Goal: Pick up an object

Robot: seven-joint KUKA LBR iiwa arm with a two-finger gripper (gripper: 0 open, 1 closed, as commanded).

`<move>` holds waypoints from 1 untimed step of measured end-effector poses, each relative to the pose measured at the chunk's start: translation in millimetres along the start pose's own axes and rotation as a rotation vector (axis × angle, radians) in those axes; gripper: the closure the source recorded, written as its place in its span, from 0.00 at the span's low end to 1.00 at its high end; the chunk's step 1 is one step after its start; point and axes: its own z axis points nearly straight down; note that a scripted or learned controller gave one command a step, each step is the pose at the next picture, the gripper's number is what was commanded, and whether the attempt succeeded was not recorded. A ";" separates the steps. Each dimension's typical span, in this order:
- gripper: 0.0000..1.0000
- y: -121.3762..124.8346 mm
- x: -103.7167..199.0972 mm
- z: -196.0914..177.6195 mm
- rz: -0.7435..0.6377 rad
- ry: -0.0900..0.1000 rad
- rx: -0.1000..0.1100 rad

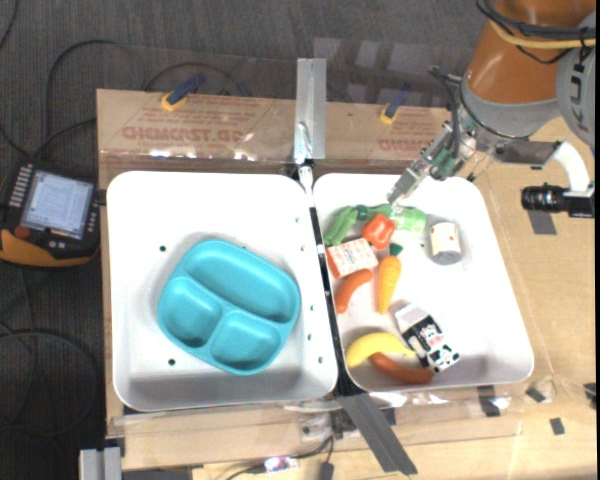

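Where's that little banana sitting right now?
The banana lies in the right bin, near its front edge, resting against a red sausage and just left of the black-and-white carton.

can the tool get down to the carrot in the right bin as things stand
Probably yes. The tool hangs over the far end of the right bin, and the carrot lies open from above. The red pepper and an orange sausage crowd it, so the fingers have little room.

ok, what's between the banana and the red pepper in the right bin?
In the camera view, the carrot and an orange-red sausage-shaped toy lie between the banana and the red pepper; the red-and-white carton sits just left of that line.
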 end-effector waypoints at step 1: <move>1.00 -18.3 -6.1 42.2 -0.167 -0.004 0.005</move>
